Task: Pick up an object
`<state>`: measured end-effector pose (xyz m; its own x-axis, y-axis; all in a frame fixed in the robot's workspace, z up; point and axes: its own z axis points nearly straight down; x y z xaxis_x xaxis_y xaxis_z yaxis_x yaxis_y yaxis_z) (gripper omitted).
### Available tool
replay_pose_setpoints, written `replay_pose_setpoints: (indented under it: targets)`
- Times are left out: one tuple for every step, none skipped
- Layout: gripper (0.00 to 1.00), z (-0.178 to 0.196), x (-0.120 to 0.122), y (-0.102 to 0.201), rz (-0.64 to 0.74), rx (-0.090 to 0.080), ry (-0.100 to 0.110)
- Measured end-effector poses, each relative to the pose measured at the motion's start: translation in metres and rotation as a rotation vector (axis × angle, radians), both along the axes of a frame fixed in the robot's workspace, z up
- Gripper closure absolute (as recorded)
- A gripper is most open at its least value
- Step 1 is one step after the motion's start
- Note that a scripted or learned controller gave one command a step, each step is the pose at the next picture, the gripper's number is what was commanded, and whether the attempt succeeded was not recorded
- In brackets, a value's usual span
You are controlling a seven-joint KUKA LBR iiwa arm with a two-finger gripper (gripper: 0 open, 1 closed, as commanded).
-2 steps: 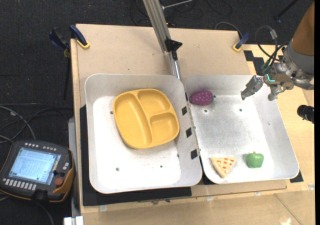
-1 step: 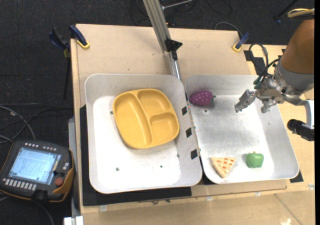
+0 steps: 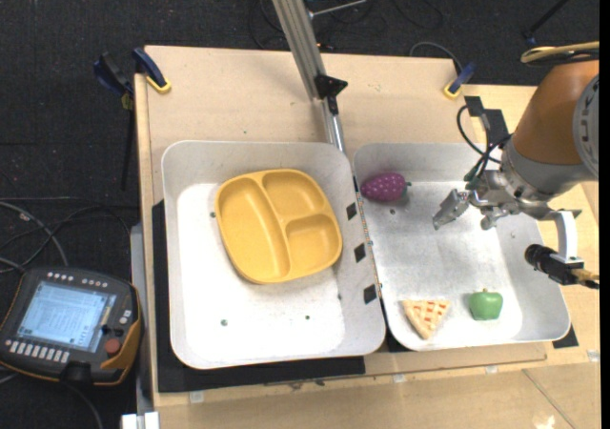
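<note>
The right bin (image 3: 419, 265) holds three small things. A purple bunch of grapes (image 3: 383, 187) lies near its far left corner. A pizza slice (image 3: 425, 316) and a green pepper (image 3: 486, 304) rest near its front edge. My gripper (image 3: 469, 209) hangs over the bin's far right part, tilted, with its fingers spread and nothing between them. It is well to the right of the grapes and above the pepper's side of the bin.
A yellow divided plate (image 3: 278, 224) lies in the left bin (image 3: 191, 322). A metal pole (image 3: 295, 22) slants in from the back to the divider between the bins. A teach pendant (image 3: 67, 320) sits on the floor at left.
</note>
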<state>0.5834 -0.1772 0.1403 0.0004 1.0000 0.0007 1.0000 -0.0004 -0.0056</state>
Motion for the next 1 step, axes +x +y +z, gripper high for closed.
replay_pose_setpoints:
  targets:
    - [0.00,-0.0461,0.0004,0.0004,0.000,-0.002,-0.006]
